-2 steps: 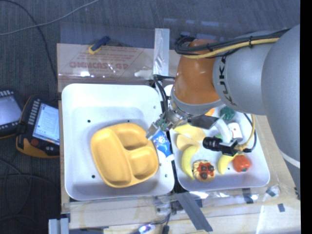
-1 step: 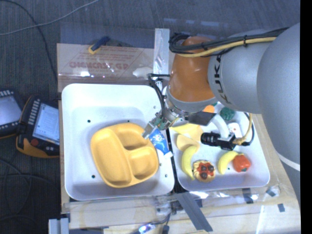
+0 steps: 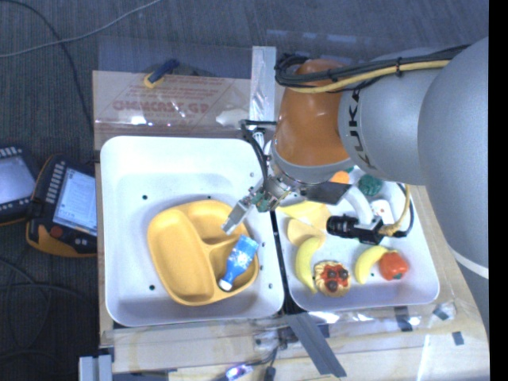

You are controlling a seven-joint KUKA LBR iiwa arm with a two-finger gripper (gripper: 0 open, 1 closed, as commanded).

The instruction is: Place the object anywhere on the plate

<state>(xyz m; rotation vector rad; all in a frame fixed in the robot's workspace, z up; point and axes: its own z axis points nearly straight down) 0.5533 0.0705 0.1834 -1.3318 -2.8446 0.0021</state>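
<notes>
Small blue plastic bottle [image 3: 238,261] lies inside the yellow divided plastic plate [image 3: 178,252], apart from the hand [image 3: 236,216], which hovers just above, released; placement judged complete, withdrawal next.

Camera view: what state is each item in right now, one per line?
Blue bottle: lying on its side in the yellow plate.
Yellow plate: flat in the left bin.
End effector: above the plate's right part, nothing visible between its fingers.
Bananas: lying in the right bin.

Right bin [image 3: 425,288] holds bananas [image 3: 305,262], a tomato [image 3: 393,266]; teach pendant [image 3: 67,209] left of bench
</notes>
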